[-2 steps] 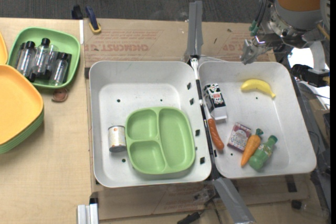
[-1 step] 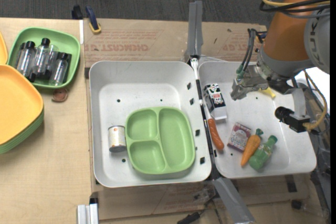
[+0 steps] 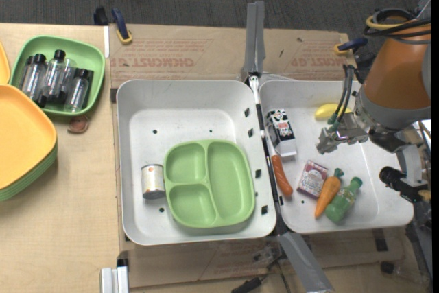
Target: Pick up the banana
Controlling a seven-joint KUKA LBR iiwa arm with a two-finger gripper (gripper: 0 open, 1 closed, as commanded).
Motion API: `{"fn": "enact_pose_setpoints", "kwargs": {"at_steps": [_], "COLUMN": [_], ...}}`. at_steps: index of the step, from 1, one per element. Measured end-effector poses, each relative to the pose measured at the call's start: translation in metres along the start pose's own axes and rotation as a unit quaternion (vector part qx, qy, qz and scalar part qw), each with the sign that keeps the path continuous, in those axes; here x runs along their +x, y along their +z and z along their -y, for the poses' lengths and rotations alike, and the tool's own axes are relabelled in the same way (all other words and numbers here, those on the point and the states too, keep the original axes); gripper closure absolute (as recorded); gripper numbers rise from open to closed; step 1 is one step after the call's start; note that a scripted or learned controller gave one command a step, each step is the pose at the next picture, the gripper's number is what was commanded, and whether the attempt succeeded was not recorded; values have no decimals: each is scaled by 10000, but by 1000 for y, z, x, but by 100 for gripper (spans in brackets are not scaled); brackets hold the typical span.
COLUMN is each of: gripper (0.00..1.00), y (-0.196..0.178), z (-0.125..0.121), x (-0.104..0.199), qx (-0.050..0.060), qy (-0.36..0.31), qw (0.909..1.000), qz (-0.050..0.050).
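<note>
The yellow banana (image 3: pixel 326 111) lies near the back of the right bin (image 3: pixel 302 216), partly hidden behind the arm's wrist. My gripper (image 3: pixel 331 141) hangs just in front of and below the banana, over the bin's middle. Its dark fingers point down and left. Nothing shows between them, and I cannot make out how wide they stand.
In the right bin lie a black-and-white carton (image 3: pixel 280 128), a red sausage (image 3: pixel 281 175), a pink packet (image 3: pixel 313 179), a carrot (image 3: pixel 328 194) and a green bottle (image 3: pixel 343 201). The left bin (image 3: pixel 137 106) holds a green divided tray (image 3: pixel 209 183) and a small can (image 3: pixel 152 181).
</note>
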State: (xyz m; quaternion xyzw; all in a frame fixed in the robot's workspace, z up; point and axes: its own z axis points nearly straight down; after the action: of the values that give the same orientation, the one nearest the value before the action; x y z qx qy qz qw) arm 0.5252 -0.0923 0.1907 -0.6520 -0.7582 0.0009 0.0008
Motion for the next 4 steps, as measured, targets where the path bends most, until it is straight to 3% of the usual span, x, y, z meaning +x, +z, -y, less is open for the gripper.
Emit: {"fn": "enact_pose_setpoints", "kwargs": {"at_steps": [1, 2, 3, 4], "gripper": [100, 100, 100, 100], "y": [44, -14, 0, 8], "z": [-123, -90, -48, 4], "x": [-49, -23, -8, -6], "qx": [-12, -2, 2, -3], "qy": [-583, 1472, -71, -779], "qw": [9983, 9891, 10000, 9970], "qz": [11, 8, 1, 0]}}
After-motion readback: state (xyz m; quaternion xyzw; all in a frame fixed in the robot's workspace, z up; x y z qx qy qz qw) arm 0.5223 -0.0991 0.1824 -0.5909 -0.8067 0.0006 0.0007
